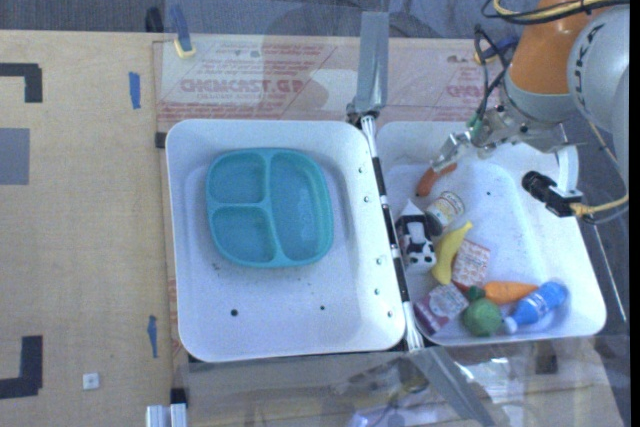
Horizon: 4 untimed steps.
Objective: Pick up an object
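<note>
Evidently the arm is working over the right bin (pixel 590 310), where all the loose things lie: an orange sausage-shaped piece (pixel 430 177) near the back wall, a small can (pixel 446 208), a black-and-white toy (pixel 415 241), a banana (pixel 450 246), a snack packet (pixel 472 263), a carrot (pixel 507 292), a green ball (pixel 483 317) and a blue bottle (pixel 535 306). The hand (pixel 452 148) hangs just above the orange piece, tilted toward it, likely because that piece lies apart from the clutter and offers an easier grasp. Whether its jaws are parted or closed cannot be told, and nothing shows between them. The left bin (pixel 190 315) holds a teal divided plate (pixel 269 207), well apart from the hand.
</note>
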Motion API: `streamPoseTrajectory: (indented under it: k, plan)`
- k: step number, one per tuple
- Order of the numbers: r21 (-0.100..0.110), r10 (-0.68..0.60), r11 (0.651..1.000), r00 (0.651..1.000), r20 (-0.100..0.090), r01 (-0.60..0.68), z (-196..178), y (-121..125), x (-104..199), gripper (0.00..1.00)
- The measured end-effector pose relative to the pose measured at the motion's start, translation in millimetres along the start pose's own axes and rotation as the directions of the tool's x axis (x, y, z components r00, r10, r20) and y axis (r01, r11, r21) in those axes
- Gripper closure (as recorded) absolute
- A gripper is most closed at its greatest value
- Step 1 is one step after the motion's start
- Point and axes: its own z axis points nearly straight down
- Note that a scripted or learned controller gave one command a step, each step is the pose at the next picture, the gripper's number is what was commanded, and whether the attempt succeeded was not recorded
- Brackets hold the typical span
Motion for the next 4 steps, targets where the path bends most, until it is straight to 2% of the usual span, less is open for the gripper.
streamPoseTrajectory:
  k: [1,2,3,4]
  plan:
    - [0.007,0.121,0.993,0.993,-0.003,-0.121,-53,-12,-36,0.0]
    - [-0.006,0.07,0.998,0.998,0.001,-0.07,9,-9,10,0.0]
    - [-0.009,0.069,0.998,0.998,0.002,-0.069,-1,-8,10,1.0]
    - [0.01,0.307,0.952,0.952,-0.002,-0.307,-154,-23,18,1.0]
